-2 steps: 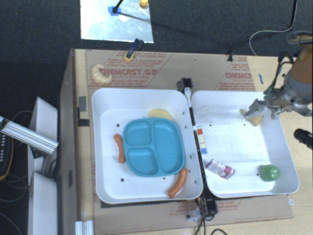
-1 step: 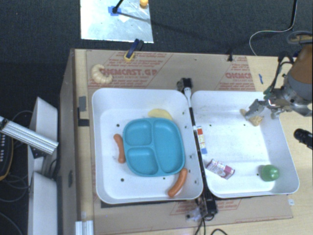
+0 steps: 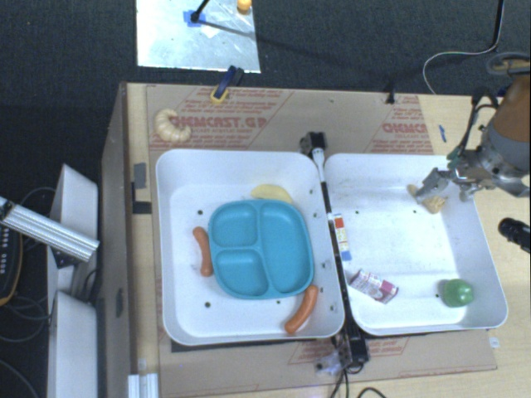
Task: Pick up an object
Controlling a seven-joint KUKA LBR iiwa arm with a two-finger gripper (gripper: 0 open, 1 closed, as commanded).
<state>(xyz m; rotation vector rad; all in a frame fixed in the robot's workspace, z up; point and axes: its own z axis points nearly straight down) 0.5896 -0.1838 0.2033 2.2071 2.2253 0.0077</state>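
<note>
**Q:** Where is your gripper right now, and what is it doing?

**Me:** My gripper (image 3: 433,191) hangs over the back of the right bin (image 3: 477,222), close to its far right wall. There is a small tan scrap at my fingertips, but whether my fingers are spread, closed, or pinched on that scrap I cannot tell from this angle; it is too small and blurred.

**Q:** So what could you pick?

**Me:** In my bin, the green ball (image 3: 455,292) sits in the near right corner, and a small pink-and-white packet (image 3: 373,285) lies near the divider (image 3: 332,239). Both are well apart from me. The left bin (image 3: 178,222) holds a blue divided plate (image 3: 259,249), a sausage (image 3: 203,250) just beside its left edge, another sausage (image 3: 302,309) at its near right corner, and a pale yellow piece (image 3: 272,192) behind it.

**Q:** What worries you?

**Me:** Several things, I judge. If that scrap is not truly gripped, lifting would leave me with nothing. The ball looks round and smooth, and it is tucked into a corner: my fingers could strike the bin wall or squeeze it so it rolls away. The packet lies flat, so I might close above it and scrape the floor. Reaching left means crossing the divider, and the sausages lie against the plate's rim, which could block one finger.
</note>
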